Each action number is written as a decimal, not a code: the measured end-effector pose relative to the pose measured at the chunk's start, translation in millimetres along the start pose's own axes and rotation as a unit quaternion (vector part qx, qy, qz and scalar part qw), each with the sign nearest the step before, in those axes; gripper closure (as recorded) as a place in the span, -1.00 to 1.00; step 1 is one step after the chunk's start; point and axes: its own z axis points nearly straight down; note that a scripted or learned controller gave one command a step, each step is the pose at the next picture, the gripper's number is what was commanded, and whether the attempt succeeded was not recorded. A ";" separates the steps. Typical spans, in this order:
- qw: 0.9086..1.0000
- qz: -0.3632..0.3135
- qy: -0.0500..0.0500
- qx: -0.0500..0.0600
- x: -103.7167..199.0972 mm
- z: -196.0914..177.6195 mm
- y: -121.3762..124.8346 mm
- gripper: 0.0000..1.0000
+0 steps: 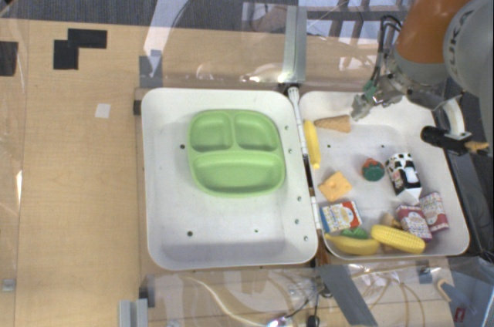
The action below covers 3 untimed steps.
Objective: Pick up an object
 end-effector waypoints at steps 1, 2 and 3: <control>1.000 0.000 0.000 0.000 -0.2 0.3 -0.3 -1.00; 1.000 0.030 0.000 0.001 -16.3 -37.6 3.9 -1.00; 0.999 0.036 -0.002 -0.001 -38.2 68.0 -53.4 -1.00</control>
